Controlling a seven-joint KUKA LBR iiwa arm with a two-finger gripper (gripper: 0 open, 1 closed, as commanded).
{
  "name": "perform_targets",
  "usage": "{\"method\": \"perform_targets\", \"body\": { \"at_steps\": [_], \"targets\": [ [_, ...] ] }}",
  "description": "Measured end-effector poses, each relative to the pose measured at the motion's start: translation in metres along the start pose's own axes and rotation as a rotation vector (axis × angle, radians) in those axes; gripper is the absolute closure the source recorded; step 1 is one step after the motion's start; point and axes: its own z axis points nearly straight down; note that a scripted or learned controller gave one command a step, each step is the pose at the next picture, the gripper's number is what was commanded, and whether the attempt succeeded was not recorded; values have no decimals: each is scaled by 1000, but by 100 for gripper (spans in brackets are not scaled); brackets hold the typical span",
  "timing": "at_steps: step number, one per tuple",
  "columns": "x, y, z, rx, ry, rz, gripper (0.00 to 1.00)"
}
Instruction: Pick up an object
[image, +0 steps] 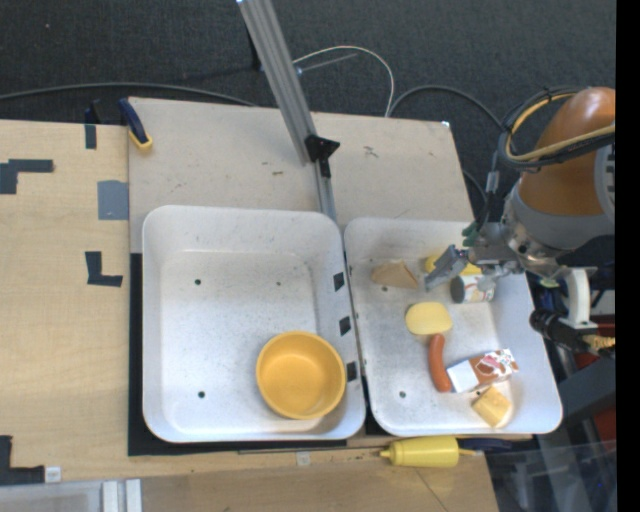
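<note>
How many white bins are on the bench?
2. The left bin holds a yellow bowl. The right bin sits right beside it and holds small toy foods, with the gripper above it.

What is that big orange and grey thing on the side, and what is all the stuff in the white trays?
That big thing is a robot arm. A computer moves it, and its job is to pick something up. At its end is a gripper, a kind of hand with two fingers. It hangs over the right tray, and I can't tell whether it is holding anything.

The picture comes from one camera fixed above the bench, looking down at a slant.

There are two white trays side by side. The left tray has a yellow bowl. The right tray has toy food: a pale yellow lump, an orange-red sausage, a tan wedge, a small red and white packet and a yellow-orange chunk. A yellow bottle lies on the bench in front of the trays.
</note>
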Motion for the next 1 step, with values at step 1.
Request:
{"method": "perform_targets", "body": {
  "at_steps": [1],
  "targets": [
    [0, 0, 0, 0, 0, 0, 0]
  ]
}}
